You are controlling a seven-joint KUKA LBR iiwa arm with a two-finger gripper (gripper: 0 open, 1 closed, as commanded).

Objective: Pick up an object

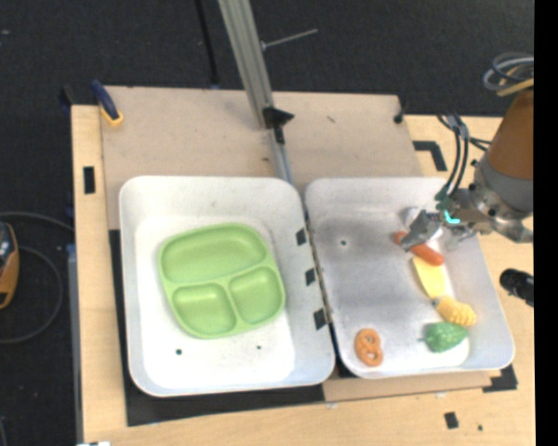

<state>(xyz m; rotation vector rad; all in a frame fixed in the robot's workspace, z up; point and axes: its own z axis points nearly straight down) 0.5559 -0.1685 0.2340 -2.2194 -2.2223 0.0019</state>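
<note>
Down in the right bin (353,249), near its far right corner, the gripper (426,235) hangs low over an orange-red piece (427,254); whether it grips that piece I cannot tell. Just beside that lies a yellow piece (431,279), then a corn cob (457,313) and a green piece (444,335) at the near right corner. An orange pretzel (368,346) sits by the near edge. The left bin (139,203) carries a green divided tray (221,278).
</note>
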